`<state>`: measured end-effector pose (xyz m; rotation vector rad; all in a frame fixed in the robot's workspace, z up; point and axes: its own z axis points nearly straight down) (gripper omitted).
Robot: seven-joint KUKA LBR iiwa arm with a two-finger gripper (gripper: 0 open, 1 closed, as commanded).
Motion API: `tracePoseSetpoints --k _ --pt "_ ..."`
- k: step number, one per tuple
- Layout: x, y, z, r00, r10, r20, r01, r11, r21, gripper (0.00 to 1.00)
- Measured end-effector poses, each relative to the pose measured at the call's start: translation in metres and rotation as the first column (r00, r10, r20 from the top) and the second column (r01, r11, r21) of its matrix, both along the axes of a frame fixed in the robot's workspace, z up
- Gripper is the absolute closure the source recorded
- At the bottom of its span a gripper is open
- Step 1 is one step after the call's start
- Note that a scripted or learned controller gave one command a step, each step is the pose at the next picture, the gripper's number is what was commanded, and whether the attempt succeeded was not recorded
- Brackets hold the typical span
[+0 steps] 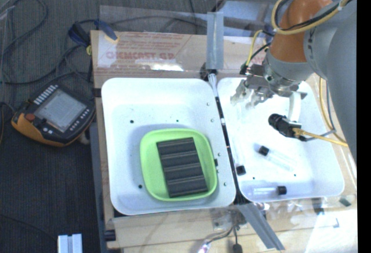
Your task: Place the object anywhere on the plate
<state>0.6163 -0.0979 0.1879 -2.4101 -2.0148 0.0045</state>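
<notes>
Bench w/ two white bins. Left bin holds green plate w/ dark ribbed block on it. Gripper hovers over right bin, claw state can't tell. Clear tube, black cap (likely the object) lies loose. Step: pre-grasp; next needs descent onto tube.

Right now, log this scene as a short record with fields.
plate: green plate in the left bin
on plate: dark ridged block
right bin: two clear tubes with black caps
gripper: over the right bin's far left corner, above the tubes
task state: block already rests on the plate
</notes>
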Motion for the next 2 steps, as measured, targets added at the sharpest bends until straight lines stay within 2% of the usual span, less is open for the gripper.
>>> tracePoseSetpoints --k 1,2 --pt "0.000 0.000 0.000 1.000 0.000 0.000 0.000 1.000 0.000 0.00" --pt "-0.028 0.009 0.048 0.999 -0.055 0.000 0.055 0.998 0.001 0.00"
